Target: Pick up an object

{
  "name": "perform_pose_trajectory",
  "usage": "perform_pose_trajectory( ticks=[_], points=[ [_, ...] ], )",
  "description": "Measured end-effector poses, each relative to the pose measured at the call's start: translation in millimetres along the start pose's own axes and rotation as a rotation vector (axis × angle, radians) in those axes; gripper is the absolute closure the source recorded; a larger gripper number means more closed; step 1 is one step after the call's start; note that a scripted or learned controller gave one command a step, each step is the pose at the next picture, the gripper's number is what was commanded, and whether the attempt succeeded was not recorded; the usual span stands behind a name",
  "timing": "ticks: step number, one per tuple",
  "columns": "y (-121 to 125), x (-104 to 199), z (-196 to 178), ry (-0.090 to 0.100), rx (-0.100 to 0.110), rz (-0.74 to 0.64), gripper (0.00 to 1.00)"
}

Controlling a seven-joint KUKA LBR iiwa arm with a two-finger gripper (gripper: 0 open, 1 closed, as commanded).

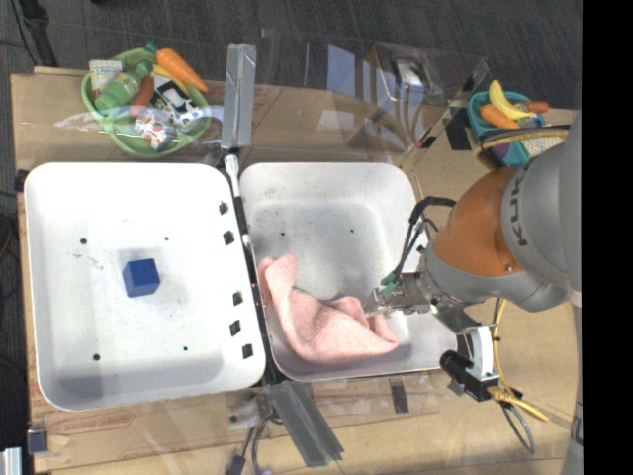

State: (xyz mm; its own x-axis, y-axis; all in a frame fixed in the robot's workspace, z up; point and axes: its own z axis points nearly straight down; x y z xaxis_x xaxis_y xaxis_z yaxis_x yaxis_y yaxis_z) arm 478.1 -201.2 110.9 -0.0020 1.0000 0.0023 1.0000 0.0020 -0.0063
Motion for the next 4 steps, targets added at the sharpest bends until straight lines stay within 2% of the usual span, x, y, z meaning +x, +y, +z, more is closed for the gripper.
perform_pose_trajectory(
  ticks=[1, 2, 3, 4],
  points=[
    [0.0, 0.0, 0.0, 0.000, 0.000, -0.001, 0.00],
    [11.3, -2.9, 18.7, -0.001, -0.003, -0.009, 0.00],
    [12.0, -2.0, 9.2, 0.001, -0.002, -0.012, 1.00],
    [11.9, -2.1, 9.2, 0.000, -0.002, -0.012, 0.00]
  ],
)
